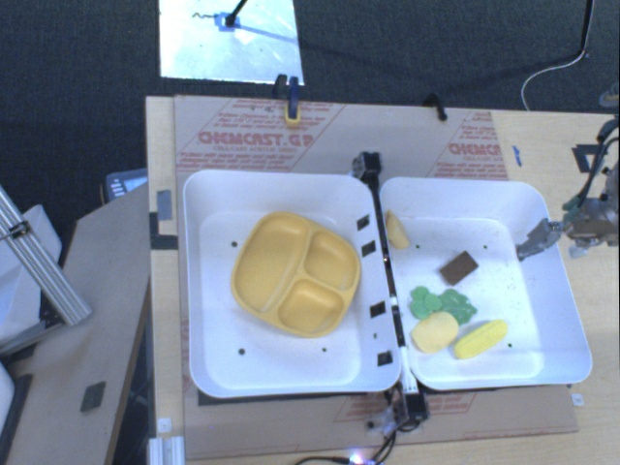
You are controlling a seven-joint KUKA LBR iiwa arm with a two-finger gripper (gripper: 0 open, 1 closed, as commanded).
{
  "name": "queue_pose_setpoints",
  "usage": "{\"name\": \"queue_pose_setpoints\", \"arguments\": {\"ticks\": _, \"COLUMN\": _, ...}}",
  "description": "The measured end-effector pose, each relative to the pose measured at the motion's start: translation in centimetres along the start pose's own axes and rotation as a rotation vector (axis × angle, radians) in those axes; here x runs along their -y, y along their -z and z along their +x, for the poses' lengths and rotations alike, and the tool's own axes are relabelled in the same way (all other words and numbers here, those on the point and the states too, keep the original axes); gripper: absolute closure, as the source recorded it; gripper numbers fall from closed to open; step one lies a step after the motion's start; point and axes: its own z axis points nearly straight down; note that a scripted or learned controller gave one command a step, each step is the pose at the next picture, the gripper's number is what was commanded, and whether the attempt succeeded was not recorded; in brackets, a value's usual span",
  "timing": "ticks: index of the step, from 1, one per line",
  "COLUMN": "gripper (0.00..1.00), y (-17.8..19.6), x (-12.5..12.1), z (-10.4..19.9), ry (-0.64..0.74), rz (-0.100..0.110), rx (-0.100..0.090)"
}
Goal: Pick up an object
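**Hand at the rim, nothing picked yet**

Left bin (208,260): 1 yellow divided tray (295,272), stiff and prob. light, best taken by its rim. Right bin (542,356): 5 small items – 1 pale yellow piece (396,230) by the divider, 1 brown block (459,267), 1 green toy veg (441,304), 1 yellow lump (435,332), 1 toy corn cob (480,338). All look light, smooth plastic; corn's easiest across its narrow middle. Hand (536,241) sits over the right bin's far-right wall, holding nothing; how far open, can't tell.

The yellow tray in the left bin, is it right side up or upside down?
Right side up: the yellow tray shows three hollow compartments facing up, with nothing in them.
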Motion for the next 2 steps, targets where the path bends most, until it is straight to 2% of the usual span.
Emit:
{"name": "queue_pose_setpoints", "arguments": {"ticks": 1, "gripper": 0.0, "y": 16.4, "x": 1.51, "z": 8.56, "ry": 0.011, "rz": -0.021, "rx": 0.0}}
{"name": "queue_pose_setpoints", "arguments": {"ticks": 2, "gripper": 1.0, "y": 16.54, "x": 1.58, "z": 8.1, "ry": 0.006, "rz": -0.007, "rx": 0.002}}
